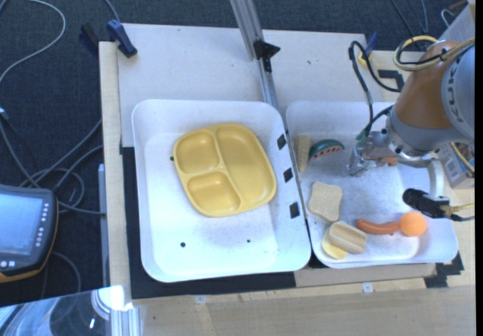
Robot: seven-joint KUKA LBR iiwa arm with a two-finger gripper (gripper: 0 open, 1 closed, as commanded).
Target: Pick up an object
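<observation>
meanwhile, gripper [361,164] hovers just right of the watermelon slice toy [327,149], finger state impossible to tell.

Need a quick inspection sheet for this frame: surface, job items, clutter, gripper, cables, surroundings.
Surface: bench bears left bin and right bin, side by side.
Job's things: in the right bin, watermelon slice, bread slice, sandwich, carrot, orange ball.
Clutter: yellow divided plate in the left bin.
Gripper: gripper low over the right bin, beside the watermelon slice; finger state unclear.
Cables: black cable over the right bin's far edge; cables on the floor at left.
Surroundings: tablet at left, dark floor.
</observation>
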